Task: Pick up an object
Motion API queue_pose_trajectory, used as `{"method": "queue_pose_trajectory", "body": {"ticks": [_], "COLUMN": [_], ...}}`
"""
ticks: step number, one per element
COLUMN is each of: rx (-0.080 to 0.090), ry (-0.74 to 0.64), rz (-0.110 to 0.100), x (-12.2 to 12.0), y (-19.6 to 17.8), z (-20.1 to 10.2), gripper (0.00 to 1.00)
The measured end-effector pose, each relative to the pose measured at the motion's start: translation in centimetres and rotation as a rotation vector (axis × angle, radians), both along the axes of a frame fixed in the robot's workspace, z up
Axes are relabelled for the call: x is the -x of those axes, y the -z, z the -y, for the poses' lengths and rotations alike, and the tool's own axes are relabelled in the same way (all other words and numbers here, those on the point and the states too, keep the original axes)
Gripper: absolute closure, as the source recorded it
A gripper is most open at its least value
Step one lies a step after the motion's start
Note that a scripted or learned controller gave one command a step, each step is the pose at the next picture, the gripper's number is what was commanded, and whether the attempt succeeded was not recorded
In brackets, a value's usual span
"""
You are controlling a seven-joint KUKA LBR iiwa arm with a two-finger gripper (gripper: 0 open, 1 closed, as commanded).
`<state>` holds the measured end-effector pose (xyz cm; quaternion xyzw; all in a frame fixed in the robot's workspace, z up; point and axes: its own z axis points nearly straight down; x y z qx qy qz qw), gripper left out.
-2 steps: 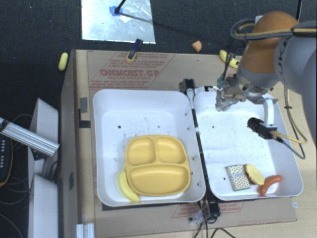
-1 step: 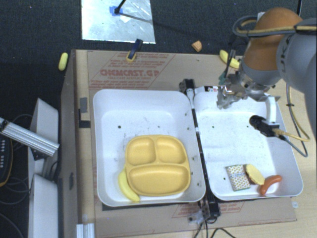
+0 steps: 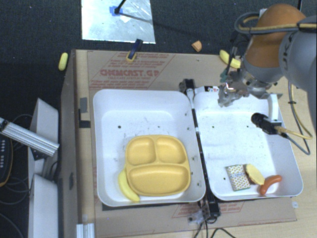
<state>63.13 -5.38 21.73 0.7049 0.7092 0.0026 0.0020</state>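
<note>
— Nearest us, what's in the right bin [image 3: 292, 180]?
— Sausage [image 3: 270, 184], yellow slice [image 3: 254, 174] and patterned sponge [image 3: 238, 177] bunched at its front corner. Left bin [image 3: 106, 133] holds a yellow divided plate [image 3: 157, 165] over a banana [image 3: 126, 187].
— And the claw [image 3: 227, 97]?
— Over the right bin's far edge, well apart from them; whether it's apart or together, can't tell.

The bench [image 3: 124, 71] (its top a brown board with red lettering) bore two shallow white bins side by side, the left bin [image 3: 106, 133] and the right bin [image 3: 223, 133] touching along a dark seam; a blue-and-yellow clamp [image 3: 133, 50] sat at its far edge.
</note>
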Motion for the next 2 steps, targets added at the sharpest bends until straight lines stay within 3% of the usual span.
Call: {"method": "queue_pose_trajectory", "body": {"ticks": [1,2], "rx": [0.002,-0.001], "ry": [0.005,0.001], "rz": [-0.006,-0.005], "x": [0.7,1.2], "y": [2.1,1.7], "z": [5.2,-2.2], "gripper": [1.0,1.0]}}
